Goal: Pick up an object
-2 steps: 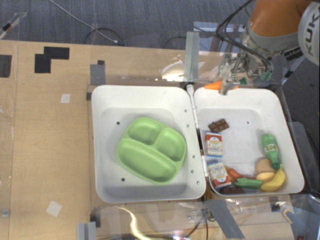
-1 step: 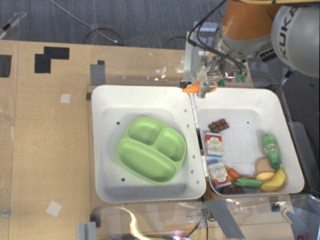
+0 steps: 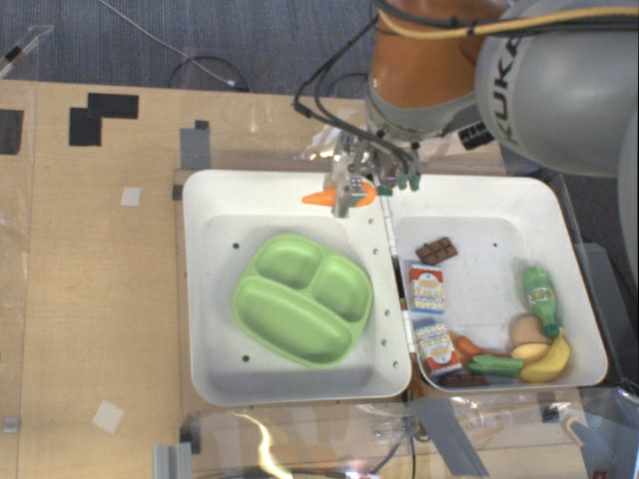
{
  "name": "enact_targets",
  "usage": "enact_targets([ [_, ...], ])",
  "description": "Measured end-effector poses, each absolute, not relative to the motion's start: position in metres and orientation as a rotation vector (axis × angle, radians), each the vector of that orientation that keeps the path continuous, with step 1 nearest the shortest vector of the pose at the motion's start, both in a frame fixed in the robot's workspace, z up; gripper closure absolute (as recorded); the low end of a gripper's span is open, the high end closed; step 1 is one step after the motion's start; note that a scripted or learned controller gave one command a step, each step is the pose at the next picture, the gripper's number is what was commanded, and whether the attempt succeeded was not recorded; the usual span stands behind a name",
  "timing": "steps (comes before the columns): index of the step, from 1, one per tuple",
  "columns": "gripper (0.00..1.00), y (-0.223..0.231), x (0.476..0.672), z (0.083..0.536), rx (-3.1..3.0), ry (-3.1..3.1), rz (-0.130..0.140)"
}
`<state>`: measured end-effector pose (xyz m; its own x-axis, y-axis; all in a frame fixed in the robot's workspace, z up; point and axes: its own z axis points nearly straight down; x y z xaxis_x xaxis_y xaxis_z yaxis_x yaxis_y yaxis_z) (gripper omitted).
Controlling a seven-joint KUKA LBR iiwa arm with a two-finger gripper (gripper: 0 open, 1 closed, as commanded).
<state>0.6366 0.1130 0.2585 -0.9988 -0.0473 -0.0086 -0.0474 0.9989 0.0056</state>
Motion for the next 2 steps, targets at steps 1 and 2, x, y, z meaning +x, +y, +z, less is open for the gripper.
enact_targets([
  [1,1.00,0.171,0.643,0.248,-0.178,3.128,0.007],
  [2,1.00,0.240,0.665,0.247,-0.184,3.128,0.009],
])
